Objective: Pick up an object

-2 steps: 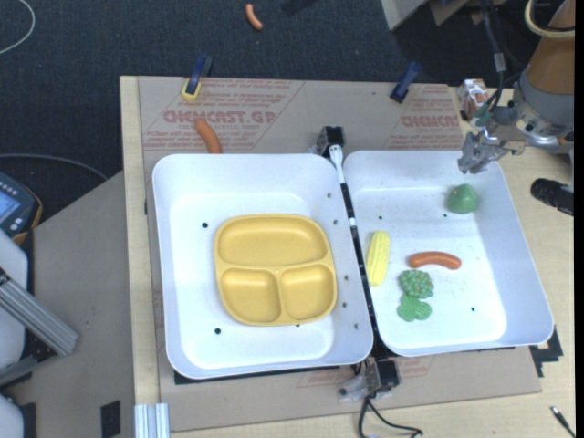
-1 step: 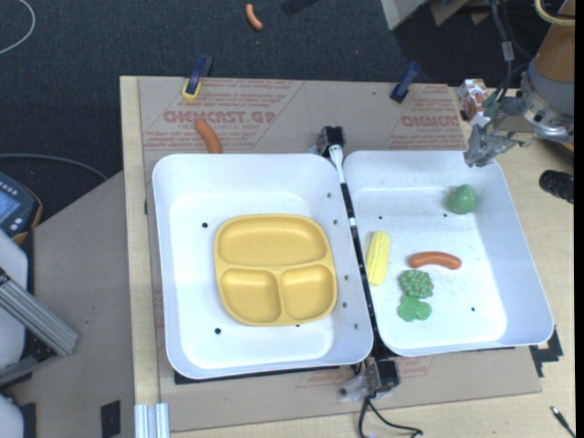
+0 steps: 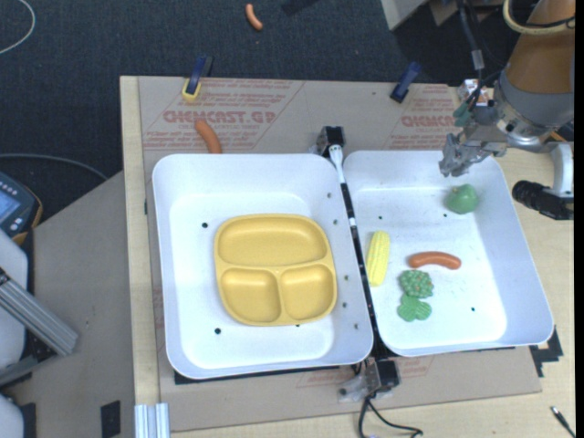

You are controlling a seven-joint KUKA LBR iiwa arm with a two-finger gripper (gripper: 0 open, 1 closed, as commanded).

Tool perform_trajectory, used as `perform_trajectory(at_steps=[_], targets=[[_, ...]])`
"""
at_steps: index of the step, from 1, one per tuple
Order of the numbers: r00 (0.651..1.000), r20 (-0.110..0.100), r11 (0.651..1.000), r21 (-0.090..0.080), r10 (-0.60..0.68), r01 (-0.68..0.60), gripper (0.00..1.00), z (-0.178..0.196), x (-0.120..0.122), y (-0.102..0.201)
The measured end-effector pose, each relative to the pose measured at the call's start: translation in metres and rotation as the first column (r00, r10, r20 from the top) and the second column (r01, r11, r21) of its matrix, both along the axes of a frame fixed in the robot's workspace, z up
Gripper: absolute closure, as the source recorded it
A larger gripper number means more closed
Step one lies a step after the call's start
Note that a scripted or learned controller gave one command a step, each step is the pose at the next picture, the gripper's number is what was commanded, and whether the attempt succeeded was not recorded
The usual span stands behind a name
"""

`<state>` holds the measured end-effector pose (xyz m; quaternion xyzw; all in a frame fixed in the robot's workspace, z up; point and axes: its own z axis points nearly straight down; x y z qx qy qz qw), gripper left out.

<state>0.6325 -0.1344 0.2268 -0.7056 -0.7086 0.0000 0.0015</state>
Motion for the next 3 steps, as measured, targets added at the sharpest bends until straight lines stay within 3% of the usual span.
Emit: perform_trajectory(at_steps=[3], targets=[[1.000, -0.002, 1.000, 0.001, 0.001, -0.001, 1.00, 0.008, -0.073, 0.135]])
